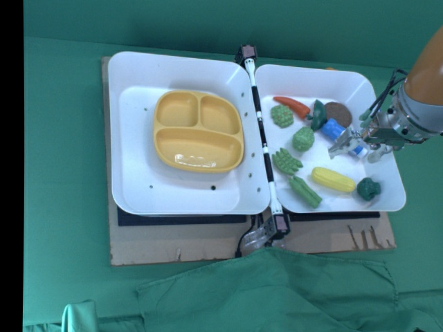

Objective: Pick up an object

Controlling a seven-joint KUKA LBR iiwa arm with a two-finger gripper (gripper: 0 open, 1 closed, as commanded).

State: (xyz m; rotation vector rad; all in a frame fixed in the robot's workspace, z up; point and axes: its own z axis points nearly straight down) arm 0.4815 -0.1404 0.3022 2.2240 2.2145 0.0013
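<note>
End effector [351,146] sits low over right bin [387,198], finger state unreadable; blue block [333,128] touching just to its left, long axis running diagonal.

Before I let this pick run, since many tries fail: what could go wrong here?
The gripper hangs over a tight cluster: the blue object, brown patty and dark green piece nearly touch, so it may knock neighbours or pinch two. It also works near the right bin's rim, so a nudged toy corn cob could slide against the wall.
</note>
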